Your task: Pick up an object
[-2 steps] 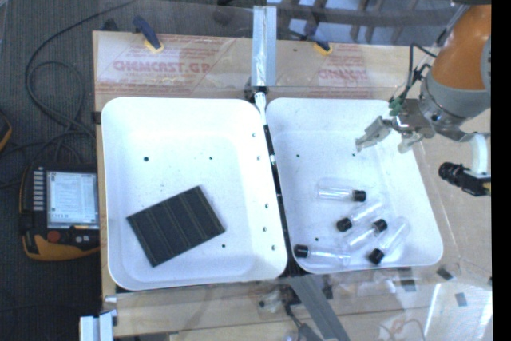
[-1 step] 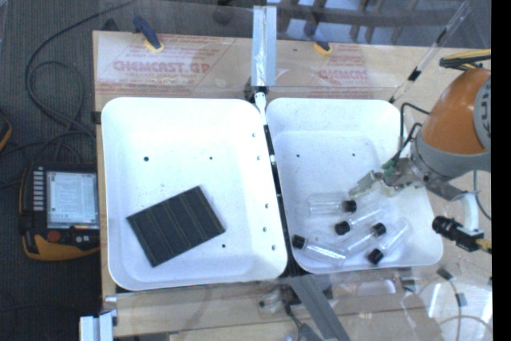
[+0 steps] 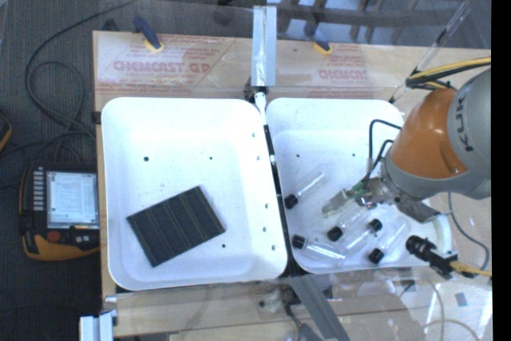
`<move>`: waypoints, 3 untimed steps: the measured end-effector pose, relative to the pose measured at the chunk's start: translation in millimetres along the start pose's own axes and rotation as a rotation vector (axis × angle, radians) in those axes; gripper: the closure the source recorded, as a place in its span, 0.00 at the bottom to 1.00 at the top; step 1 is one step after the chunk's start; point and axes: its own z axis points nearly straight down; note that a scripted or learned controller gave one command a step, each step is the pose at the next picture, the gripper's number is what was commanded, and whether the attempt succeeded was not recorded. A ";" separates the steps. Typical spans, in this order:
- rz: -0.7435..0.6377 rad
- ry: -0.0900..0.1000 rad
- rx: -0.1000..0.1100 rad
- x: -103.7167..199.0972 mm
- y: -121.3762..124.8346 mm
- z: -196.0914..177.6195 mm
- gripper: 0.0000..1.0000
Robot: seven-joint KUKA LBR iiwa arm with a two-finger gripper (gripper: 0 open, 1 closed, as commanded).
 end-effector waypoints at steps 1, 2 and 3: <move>-0.118 -0.005 -0.004 24.4 -8.9 -0.4 0.00; -0.137 -0.004 -0.004 46.0 -5.5 -0.4 0.00; -0.136 -0.001 -0.006 45.9 -4.1 -8.7 1.00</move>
